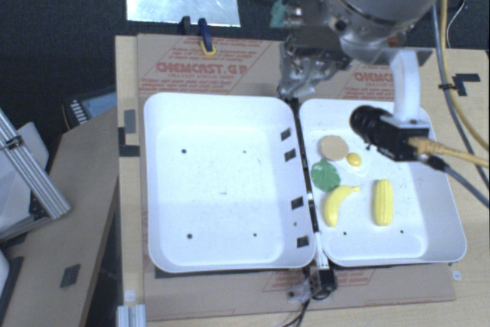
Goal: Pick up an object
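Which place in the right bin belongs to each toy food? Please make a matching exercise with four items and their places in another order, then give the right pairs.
Things:
1. banana
2. corn cob
3. green leaf
4. tan round piece

Places in the camera view:
A. farthest to the right of the four
B. nearest the top of the four, beside a small yellow piece
C. touching the upper end of the banana, near the divider between the bins
D. below the green leaf, left of the corn cob

Pairs: 1-D, 2-A, 3-C, 4-B
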Controlling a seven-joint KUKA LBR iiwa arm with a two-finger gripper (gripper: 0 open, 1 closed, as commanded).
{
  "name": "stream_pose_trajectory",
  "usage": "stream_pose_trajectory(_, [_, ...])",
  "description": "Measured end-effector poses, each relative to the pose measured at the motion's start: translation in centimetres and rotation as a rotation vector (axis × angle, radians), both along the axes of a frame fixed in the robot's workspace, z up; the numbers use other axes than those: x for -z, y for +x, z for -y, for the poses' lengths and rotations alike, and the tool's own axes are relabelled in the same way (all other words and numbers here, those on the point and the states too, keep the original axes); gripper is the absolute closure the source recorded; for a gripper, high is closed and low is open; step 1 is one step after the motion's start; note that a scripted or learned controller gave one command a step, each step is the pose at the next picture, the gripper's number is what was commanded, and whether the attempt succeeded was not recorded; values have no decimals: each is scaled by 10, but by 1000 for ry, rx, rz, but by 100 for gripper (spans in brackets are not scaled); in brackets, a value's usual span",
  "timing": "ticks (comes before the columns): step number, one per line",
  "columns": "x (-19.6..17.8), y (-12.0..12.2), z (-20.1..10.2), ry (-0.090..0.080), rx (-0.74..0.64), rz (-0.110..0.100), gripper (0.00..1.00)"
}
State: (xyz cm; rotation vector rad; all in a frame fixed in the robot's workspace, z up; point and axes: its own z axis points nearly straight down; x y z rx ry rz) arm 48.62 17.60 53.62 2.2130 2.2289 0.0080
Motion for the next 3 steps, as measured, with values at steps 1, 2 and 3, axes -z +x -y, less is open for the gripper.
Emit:
stream_pose_trajectory(1, [193, -1, 11, -8, 8, -18, 100])
stream_pose_trajectory(2, [129, 1, 1, 0, 3, 3, 100])
stream_pose_trajectory(3, [3, 1, -2, 4, 2, 12, 100])
